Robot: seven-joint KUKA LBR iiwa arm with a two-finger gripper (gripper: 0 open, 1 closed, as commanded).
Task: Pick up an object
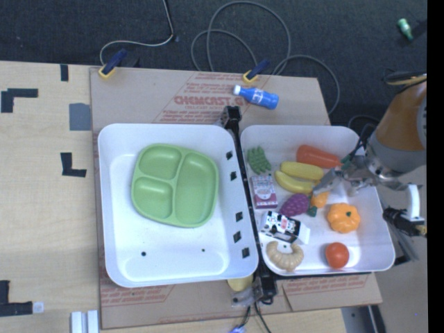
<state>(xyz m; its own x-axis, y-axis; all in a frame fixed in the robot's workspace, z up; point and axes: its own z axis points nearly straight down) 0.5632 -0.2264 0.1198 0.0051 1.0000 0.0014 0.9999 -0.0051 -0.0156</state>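
Hand (pixel 331 181) sits low in right bin (pixel 368 261), fingers too blurred to tell if spread or pinched. Nearest pick: small carrot (pixel 318 201), just below-left of the tips, w/ purple grapes (pixel 294 205) beside it. Bananas (pixel 297 175) lie left of hand, long axis roughly left-right. Orange pumpkin (pixel 343 217) just below.

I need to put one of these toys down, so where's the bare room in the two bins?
Left bin: bare floor in front of the green plate, plus strips around it. Right bin: crowded; small gaps between the pumpkin and tomato, and behind the green toy.
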